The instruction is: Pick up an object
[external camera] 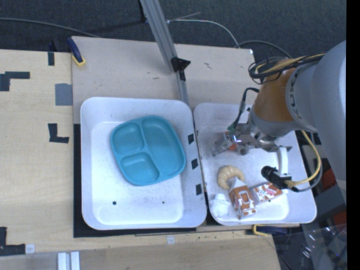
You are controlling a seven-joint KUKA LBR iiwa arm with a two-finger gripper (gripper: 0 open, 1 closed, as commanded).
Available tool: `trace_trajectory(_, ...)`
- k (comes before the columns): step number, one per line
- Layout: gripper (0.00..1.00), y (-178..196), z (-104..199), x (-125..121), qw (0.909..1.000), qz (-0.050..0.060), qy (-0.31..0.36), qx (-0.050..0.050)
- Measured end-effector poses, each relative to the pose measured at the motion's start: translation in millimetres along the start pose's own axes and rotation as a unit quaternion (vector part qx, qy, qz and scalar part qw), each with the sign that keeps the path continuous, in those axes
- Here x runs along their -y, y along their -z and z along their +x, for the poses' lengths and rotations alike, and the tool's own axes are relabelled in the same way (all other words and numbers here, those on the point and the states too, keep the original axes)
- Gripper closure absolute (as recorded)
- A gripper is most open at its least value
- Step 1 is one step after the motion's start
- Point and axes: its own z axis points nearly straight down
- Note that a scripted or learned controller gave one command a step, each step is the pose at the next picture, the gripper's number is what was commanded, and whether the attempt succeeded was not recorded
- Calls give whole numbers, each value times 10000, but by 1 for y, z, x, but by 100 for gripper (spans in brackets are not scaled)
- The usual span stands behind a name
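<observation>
On the far left, the pale wooden bench (34,122) is showing a few black tape marks. Near its back edge a small blue and yellow clamp (76,53) is lying.

The left bin (90,167) is holding a blue divided plate (148,149). The plate is lying flat in the bin's back half, turned at a slight angle, with bare white floor showing in front of it. A slanted metal rail (159,27) is running down from the top of the view and ending at the seam between the two bins.

The right bin (304,210) is carrying the smaller things, all gathered toward its front. A tan, curved pastry (229,176) is lying near the middle. Just in front of it an orange and white packet (248,198) is resting, close to the pastry if not touching it. Something small and white (220,206), possibly crumpled paper, is sitting at the packet's left end by the front wall.

The pincer (224,145) is hanging low over the back half of the right bin, behind the pastry and apart from it. At this slant and blur I cannot tell whether it is apart or together, and nothing is showing clamped in it. The grey arm (326,89) with its orange band (273,97) is reaching in from the right.
</observation>
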Motion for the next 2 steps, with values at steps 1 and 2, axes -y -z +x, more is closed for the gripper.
trace_trajectory(1,100,13,1,-1,10000,-18,7,-2)
trace_trajectory(2,100,58,2,-8,10000,-48,2,1)
